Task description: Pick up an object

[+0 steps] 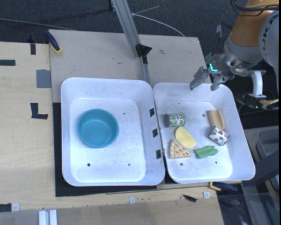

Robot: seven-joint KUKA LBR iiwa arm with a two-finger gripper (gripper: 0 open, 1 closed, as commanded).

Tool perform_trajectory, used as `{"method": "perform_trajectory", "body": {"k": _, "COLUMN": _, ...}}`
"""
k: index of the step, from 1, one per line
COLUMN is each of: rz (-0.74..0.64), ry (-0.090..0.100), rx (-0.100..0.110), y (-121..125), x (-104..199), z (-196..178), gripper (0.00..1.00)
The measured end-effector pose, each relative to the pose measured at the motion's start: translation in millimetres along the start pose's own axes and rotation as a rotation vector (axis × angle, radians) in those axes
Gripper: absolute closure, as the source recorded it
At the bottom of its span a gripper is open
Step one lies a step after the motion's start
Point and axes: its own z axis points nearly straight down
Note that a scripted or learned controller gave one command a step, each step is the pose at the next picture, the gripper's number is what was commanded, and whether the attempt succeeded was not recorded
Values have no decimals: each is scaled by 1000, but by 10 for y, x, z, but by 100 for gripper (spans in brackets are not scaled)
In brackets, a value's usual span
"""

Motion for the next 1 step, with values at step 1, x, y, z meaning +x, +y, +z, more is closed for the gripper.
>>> {"method": "perform_trajectory", "body": {"k": 1, "rz": 0, "ry": 0, "rx": -2, "y": 4, "x": 1, "z": -8, "gripper": 0}}
